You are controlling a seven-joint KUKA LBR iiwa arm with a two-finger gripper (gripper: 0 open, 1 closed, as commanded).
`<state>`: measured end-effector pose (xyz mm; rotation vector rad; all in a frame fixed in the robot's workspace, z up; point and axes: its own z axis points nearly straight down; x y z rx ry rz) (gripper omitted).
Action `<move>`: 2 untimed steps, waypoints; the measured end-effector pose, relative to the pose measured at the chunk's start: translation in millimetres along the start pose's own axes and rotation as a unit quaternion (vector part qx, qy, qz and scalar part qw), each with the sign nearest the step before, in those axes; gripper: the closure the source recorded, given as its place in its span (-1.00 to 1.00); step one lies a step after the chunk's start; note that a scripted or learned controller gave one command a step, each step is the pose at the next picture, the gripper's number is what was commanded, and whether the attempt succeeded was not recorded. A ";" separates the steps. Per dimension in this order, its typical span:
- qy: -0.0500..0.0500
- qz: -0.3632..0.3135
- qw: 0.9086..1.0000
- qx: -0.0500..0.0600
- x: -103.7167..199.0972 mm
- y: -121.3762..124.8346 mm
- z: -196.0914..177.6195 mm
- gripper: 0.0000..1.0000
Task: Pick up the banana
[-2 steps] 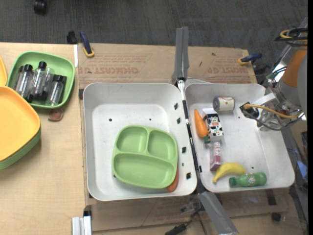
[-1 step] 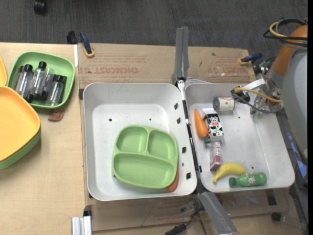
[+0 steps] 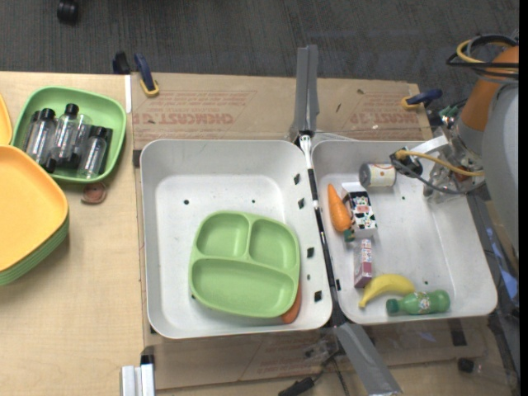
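Note:
The yellow banana lies near the front of the right bin, curved and flat on the floor. A green bottle rests right beside it, touching its right end. My gripper hangs over the bin's far right corner, tangled in cables, well away from the banana and with nothing seen in it.
The right bin also holds a carrot, a black-and-white box, a pink packet and a white can. A green divided plate lies in the left bin. A green tray of bottles and yellow plates sit far left.

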<state>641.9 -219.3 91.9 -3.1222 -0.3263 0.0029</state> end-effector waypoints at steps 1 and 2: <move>0.000 0.002 1.000 0.000 -6.5 -1.2 -0.2 1.00; 0.000 0.003 1.000 0.000 -11.6 -2.5 -0.1 1.00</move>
